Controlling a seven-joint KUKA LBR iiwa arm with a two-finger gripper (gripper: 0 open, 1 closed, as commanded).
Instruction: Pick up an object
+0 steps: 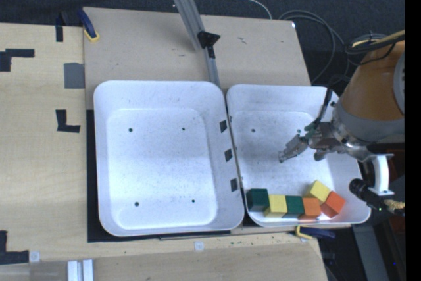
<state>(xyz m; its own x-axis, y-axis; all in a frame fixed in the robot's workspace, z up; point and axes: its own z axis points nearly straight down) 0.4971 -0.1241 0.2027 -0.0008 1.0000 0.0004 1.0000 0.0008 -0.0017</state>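
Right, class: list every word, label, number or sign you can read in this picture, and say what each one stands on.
None: no readable text anywhere.
The coloured blocks in the right bin have plain faces.
The black tape marks on the bench are shapes, not letters.

There are no words, numbers, labels or signs to read anywhere here. The two white bins (161, 92) have no writing on them. The colored blocks (296, 204) have plain sides with no letters. The counter (39, 76) has some dark tape shapes on it, but they do not spell anything.
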